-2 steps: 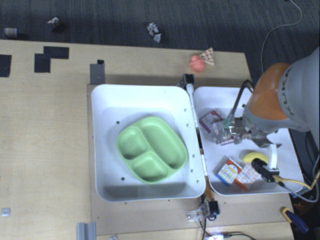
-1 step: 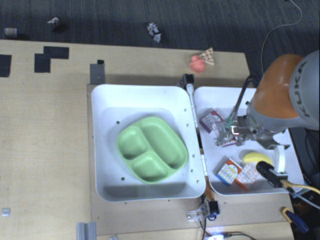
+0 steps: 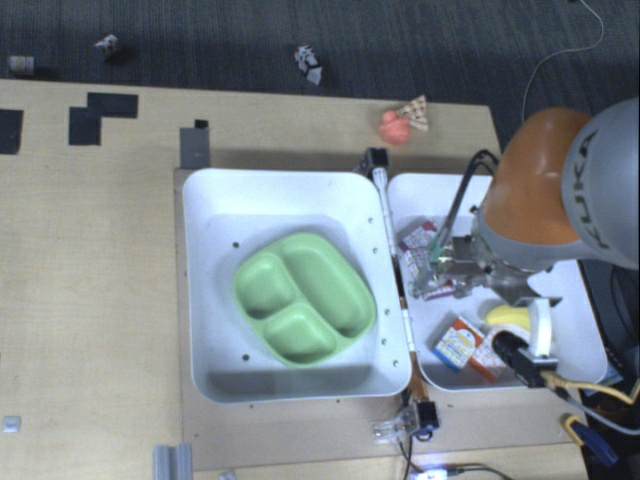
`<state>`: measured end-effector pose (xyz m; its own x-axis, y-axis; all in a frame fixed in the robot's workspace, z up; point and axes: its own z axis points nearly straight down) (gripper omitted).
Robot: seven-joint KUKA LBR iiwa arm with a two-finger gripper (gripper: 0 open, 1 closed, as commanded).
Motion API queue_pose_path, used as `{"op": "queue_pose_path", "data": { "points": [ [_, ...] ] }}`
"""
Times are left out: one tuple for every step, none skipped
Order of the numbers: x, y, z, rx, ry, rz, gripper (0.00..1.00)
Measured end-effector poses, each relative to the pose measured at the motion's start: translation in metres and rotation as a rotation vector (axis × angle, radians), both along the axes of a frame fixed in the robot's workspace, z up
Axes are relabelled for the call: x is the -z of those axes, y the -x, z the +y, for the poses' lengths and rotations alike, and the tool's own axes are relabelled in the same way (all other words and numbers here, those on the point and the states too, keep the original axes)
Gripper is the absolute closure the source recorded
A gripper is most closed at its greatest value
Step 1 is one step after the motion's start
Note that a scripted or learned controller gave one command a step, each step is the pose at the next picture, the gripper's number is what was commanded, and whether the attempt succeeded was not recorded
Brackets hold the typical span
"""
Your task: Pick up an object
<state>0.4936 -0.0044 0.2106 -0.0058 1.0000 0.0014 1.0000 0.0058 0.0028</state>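
The gripper [image 3: 440, 273] is lowered into the right bin [image 3: 580, 288] near its left wall (how far it is opened cannot be told). A small orange carton [image 3: 458, 345] is seen just below it, by the bin's front edge.

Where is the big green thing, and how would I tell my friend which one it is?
Look at the two white bins side by side, and take the left bin, the one away from the robot arm. The green plate lies in its middle. It is pale green with three hollow sections, while the other bin holds small packets and something yellow.
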Motion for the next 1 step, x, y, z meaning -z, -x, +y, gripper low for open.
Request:
{"op": "queue_pose_path", "data": {
  "points": [
    [-0.0036, 0.0061, 0.0314, -0.001, 0.000, 0.000, 1.00]
  ]
}}
